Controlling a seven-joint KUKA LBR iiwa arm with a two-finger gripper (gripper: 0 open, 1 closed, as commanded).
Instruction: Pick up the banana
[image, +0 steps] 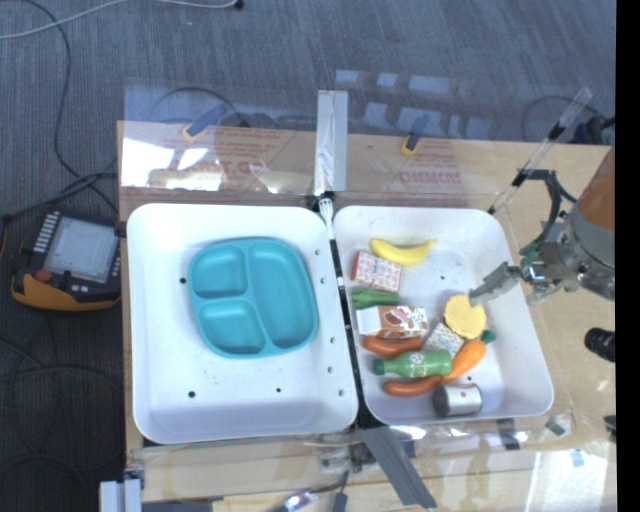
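Camera view, my tally: banana (402, 250) lies flat at far end of right bin (520, 300), just above small red-white carton (376, 272); gripper (490, 288) hangs over bin's right side, near yellow round piece (465, 317), well apart from banana; I cannot tell its state; left bin (160, 330) bears teal divided plate (252, 297).

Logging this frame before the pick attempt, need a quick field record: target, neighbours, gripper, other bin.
target: banana, lying at the back of the right bin, nothing on top of it
nearest neighbour: red-and-white carton, just in front of it
gripper: gripper, over the right bin, right of the banana, not touching it
left bin: left bin holds a teal divided plate
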